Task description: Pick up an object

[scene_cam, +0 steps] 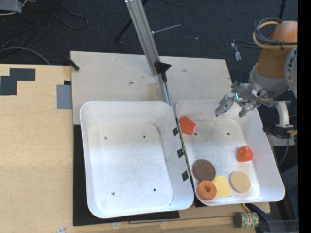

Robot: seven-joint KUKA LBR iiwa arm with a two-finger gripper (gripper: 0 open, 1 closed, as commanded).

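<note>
My gripper [233, 109] hangs above the far edge of the right bin [272, 178], its two fingers spread open with nothing between them. In that bin lie an orange block [186, 125] by the left wall, a small red piece [244, 153] on the right, a dark brown disc [203, 169], an orange ring [207, 190], a yellow slice [222, 186] and a tan disc [240, 181] along the near side. The orange block lies left of and below the gripper; the red piece lies well nearer than it.
The left bin [97, 115] sits beside the right one, split from it by a divider with black clips [179, 152]. A slanted metal rail [146, 38] rises behind the bins. A small green can [248, 220] lies on the bench's front edge.
</note>
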